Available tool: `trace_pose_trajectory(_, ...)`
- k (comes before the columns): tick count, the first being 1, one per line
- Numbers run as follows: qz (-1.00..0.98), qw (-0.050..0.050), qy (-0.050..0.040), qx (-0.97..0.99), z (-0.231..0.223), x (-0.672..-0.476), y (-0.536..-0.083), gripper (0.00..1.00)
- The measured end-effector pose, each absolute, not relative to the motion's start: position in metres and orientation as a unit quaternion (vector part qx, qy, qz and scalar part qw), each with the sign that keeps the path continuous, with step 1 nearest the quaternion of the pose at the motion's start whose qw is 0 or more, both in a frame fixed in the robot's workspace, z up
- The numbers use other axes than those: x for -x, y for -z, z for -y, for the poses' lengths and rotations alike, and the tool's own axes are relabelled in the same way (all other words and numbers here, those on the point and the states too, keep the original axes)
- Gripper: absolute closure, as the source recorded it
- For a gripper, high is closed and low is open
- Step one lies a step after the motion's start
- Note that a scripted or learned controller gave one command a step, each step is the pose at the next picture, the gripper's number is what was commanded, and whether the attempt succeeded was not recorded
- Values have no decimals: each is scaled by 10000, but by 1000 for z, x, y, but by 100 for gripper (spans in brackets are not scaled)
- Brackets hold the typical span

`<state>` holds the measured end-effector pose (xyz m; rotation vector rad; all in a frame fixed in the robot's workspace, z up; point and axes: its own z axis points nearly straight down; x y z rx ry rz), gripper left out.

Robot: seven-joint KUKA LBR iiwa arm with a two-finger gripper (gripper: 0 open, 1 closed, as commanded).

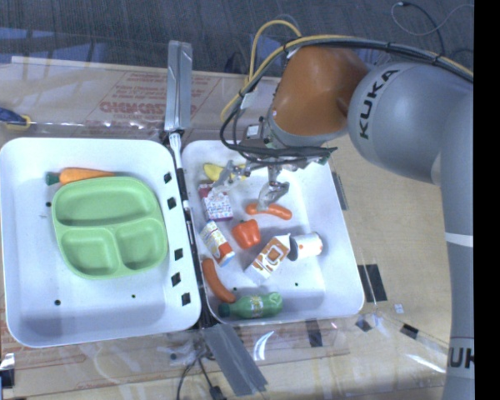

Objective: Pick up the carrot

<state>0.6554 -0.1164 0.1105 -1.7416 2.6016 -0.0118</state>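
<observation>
pincer (272, 193), slim tapered orange carrot (271, 211)

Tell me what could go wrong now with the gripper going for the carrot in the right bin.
The gripper sits at one end of the small carrot, so an off-centre pinch might let it pivot or slip out. The orange pepper lies close below and could get nudged. A second carrot lies in the left bin, a possible mix-up.
</observation>
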Motion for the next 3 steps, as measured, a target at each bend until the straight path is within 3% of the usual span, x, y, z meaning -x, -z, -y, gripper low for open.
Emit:
trace_pose_trajectory(1,-8168,15,9,5770,79,-657,-281,0)
trace_pose_trajectory(2,-7294,-9,-17,6841,65,-656,-191,0)
trace_pose_trajectory(3,-7118,9,4,7024,49,-644,-232,0)
